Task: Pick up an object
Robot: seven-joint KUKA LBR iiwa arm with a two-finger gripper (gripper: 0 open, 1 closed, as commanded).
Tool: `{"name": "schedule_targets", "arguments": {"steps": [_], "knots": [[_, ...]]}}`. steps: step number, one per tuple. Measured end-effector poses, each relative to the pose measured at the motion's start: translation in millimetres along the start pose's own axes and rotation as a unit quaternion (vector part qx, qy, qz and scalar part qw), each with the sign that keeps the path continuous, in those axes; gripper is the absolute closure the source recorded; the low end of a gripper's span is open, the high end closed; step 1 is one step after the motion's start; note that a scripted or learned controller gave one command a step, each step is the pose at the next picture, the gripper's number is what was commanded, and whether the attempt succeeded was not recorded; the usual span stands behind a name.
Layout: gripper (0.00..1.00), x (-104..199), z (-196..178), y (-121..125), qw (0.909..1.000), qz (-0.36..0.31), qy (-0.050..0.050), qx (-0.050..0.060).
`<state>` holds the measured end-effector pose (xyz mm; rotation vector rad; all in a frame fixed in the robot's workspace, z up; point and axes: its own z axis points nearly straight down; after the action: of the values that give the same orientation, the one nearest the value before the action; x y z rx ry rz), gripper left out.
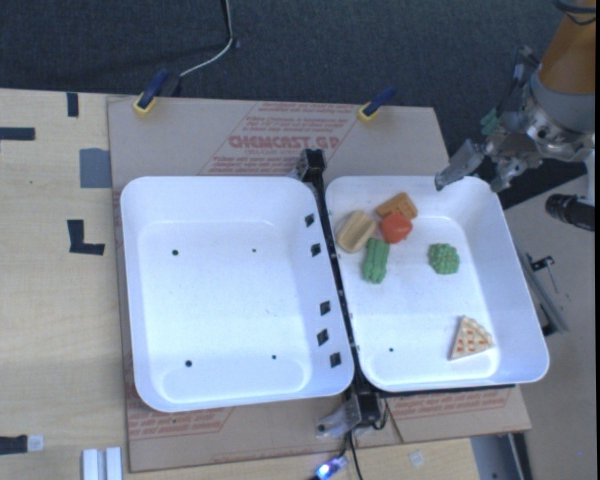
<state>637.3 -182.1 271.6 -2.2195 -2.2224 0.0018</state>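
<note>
Plainly, my hand [472, 166] hung above the far right corner of the right bin [510, 298], and I could not tell how it was set, since the view was too small and blurred there to judge. Nothing lay between it that I could see. The things to choose from all sat in that right bin: a tan bread-like piece [356, 230] touching an orange piece [398, 207] and a red tomato-like piece [396, 228], with a green pickle-like piece [376, 260] just below them, a green broccoli-like piece [443, 258] a little apart, and a waffle-patterned wedge [470, 339] well apart near the front corner. They looked like toy food, so I judged them light, stiff and somewhat slick, unlikely to break. The clustered pieces would crowd a grip. I reckoned the broccoli-like piece the best to take, across its middle, as it stood free; the wedge lay flat and thin. The left bin [140, 298] sat beside it on the tabletop [40, 268].
</note>
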Motion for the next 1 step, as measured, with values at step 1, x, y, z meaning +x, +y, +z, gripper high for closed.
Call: {"name": "schedule_targets", "arguments": {"steps": [1], "knots": [[0.0,8.0,131.7,-39.5,1.0,0.001,0.002,0.008]]}}
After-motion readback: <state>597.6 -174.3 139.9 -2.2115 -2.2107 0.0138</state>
